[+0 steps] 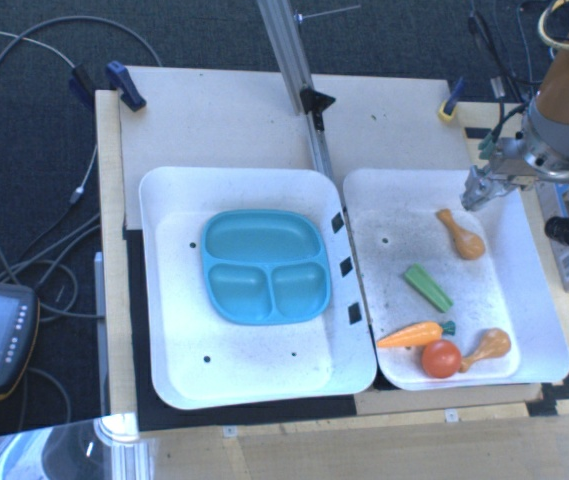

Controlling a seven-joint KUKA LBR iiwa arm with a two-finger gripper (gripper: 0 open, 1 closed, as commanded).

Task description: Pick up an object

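White plastic forms both bins on the bench. The left bin (169, 268) holds a blue plate (264, 265) with three compartments, lying flat near its middle. The right bin (529, 298) holds five toy foods. A tan drumstick (461, 235) lies near the far end, thin end pointing to the far left. A green stick (428, 287) lies at a slant near the middle of the bin. Along the near edge sit a carrot (411, 335), a tomato (441, 358) and a second tan drumstick (487, 346); the tomato lies between the carrot and that drumstick, touching or almost touching both.

The arm (567, 93) comes in from the right, its orange band above the grey wrist. The gripper (475, 193) hangs over the far right part of the right bin, just beyond the far drumstick's thin end and apart from it. Nothing shows between its fingers; whether the jaws are spread or pressed together cannot be told from this angle.

A metal pole (286, 38) runs from the far edge down to the gap between the bins. A blue clamp (124, 85) grips the bench's far left corner.
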